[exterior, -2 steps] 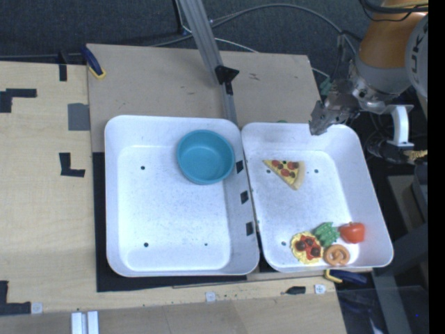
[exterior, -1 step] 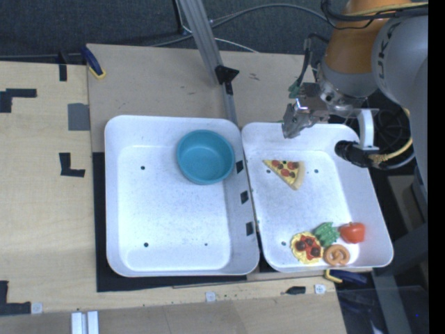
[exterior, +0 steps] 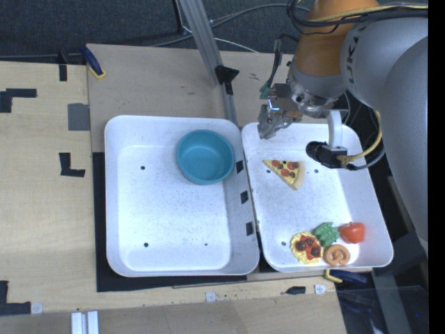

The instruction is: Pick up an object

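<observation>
Grey and orange, the arm (exterior: 361, 40) reaches in from the right and bends down over the far edge of the right bin (exterior: 368, 211). Its gripper (exterior: 270, 127) hangs just above that bin's far left corner; whether the fingers are spread or pressed together cannot be told, and nothing is seen between them. A pizza slice (exterior: 285, 172) lies just below the fingers. A blue bowl (exterior: 204, 156) sits to their left, in the left bin (exterior: 139, 207). No writing can be read.
</observation>
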Robot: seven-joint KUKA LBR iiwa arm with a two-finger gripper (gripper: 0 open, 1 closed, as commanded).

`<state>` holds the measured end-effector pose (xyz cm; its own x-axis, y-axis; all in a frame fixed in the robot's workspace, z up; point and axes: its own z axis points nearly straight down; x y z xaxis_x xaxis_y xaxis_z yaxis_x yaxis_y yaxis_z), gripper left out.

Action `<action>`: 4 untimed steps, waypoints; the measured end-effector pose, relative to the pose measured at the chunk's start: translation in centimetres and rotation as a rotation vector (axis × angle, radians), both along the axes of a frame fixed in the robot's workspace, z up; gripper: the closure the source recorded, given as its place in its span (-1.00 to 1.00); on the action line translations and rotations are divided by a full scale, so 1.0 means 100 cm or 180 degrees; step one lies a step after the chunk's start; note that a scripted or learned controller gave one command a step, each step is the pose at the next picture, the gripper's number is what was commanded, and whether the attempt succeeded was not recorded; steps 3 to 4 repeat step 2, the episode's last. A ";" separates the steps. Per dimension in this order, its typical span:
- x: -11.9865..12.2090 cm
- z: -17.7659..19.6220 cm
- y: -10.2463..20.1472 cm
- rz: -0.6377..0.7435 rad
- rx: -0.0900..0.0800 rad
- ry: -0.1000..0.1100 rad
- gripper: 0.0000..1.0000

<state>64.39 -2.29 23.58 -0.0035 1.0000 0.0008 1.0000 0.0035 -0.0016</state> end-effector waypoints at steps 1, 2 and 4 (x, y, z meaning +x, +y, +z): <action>-0.009 -0.003 0.047 0.0001 0.0000 -0.0003 1.00; -0.007 -0.016 0.100 0.0002 0.0000 -0.0001 1.00; -0.007 -0.016 0.100 0.0002 0.0000 -0.0001 1.00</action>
